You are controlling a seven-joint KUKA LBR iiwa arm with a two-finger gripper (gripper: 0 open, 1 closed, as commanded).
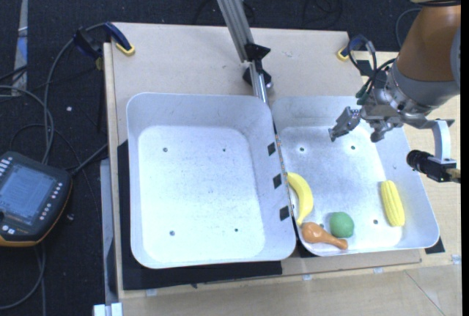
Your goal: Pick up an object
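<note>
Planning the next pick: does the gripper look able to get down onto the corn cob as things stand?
Probably yes. The corn cob lies alone near the right bin's right wall, apart from the other items, and the gripper hangs above the same bin with nothing between them. The nearby wall might crowd one side.

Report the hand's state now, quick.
Hand: open, holding nothing, hovering over the right bin.

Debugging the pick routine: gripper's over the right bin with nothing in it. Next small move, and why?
Probably shift the gripper toward the near end of the right bin and line up over the corn cob. It hovers above the bin's bare far part, while the toys lie near the front; the cob lies apart, whereas the banana, green ball and drumstick crowd together.
</note>
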